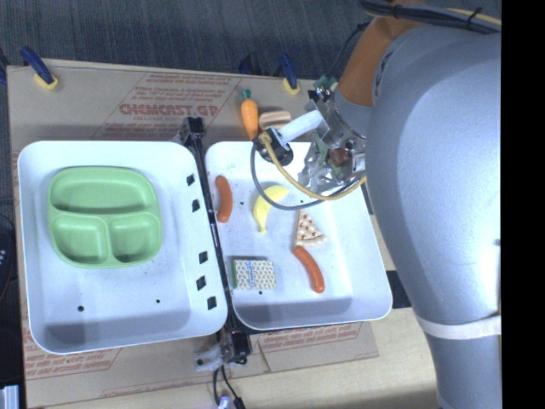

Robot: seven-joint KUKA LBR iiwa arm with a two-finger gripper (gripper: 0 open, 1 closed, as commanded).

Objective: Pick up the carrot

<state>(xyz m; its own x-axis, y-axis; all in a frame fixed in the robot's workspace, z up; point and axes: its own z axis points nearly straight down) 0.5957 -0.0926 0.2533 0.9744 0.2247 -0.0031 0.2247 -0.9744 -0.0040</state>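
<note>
I see 2 white bins side by side on a cardboard sheet [128,100]. The left bin [34,254] holds a green tray [104,216] with 3 compartments. The right bin [366,296] holds 2 sausages, one [224,198] near its left wall and another [310,269] toward the front, plus a banana [268,203] in the middle, a pizza slice [308,229] just right of it, and a small patterned packet [255,274] at the front.

The cardboard carries red print; I can read "CHEMCAST" and little more.

The carrot [249,118] lies outside the bins, on the cardboard just behind the right bin's rear rim, beside a tan hot dog bun [274,119].

The gripper [322,164] hangs over the right bin's rear right part, tangled in cables; how far it is spread I cannot tell, and I see nothing in its grasp.
</note>
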